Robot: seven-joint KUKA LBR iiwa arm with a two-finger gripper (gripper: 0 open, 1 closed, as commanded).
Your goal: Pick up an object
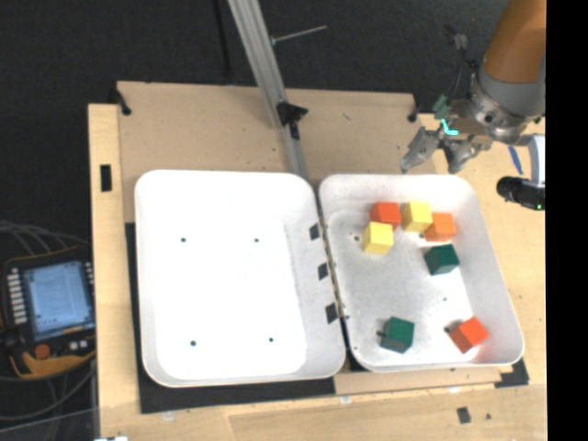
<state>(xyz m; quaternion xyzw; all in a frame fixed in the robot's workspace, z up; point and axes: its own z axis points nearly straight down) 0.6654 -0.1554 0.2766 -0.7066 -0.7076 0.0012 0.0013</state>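
Nearest the camera, along the front of the right bin (496, 274), sat a green cube (397, 333) and, toward the front right corner, an orange cube (469, 334), well apart from each other. Farther back in that bin, a second green cube (442, 259) lay by itself just in front of a tight cluster at the rear: a yellow cube (378, 237), an orange cube (386, 213) just behind it, another yellow cube (417, 215) beside that, and an orange cube (442, 226) at the cluster's right end, the four touching or nearly so. To the left, the left bin (156, 274) lay alongside, its rim meeting the right bin's along the middle seam. Above and behind the right bin's rear right corner, the grey arm (514, 53) with its orange band came in from the right, its wrist angled down and leftward. At its end, the gripper (439, 152) hovered over the bench (358, 118) just outside the bin's back rim, clear of every cube. Its two fingers were spread apart, one finger (415, 152) pointing toward the left and the other nearer the bin's rim, with nothing between them.
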